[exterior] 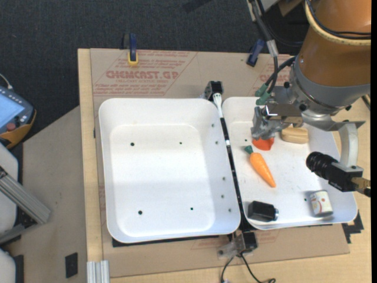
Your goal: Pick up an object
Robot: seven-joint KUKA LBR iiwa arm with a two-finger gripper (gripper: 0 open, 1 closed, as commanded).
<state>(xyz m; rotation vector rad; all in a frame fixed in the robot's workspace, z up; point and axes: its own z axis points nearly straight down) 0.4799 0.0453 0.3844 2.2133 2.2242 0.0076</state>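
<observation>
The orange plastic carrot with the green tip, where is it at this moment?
The orange plastic carrot lies in the right white bin, near the divider, just below the gripper and above a small black block.

A brown board (147, 75), printed with red lettering near its far edge, forms the top of the bench and carries two shallow white bins side by side. The left bin (112, 158) and the right bin (235, 108) meet along a dark strip (227, 152) running between them. Two blue clamps, one at the far left (132, 47) and one further right (255, 52), grip the board's far edge. Dark carpet (59, 16) surrounds the bench.
</observation>
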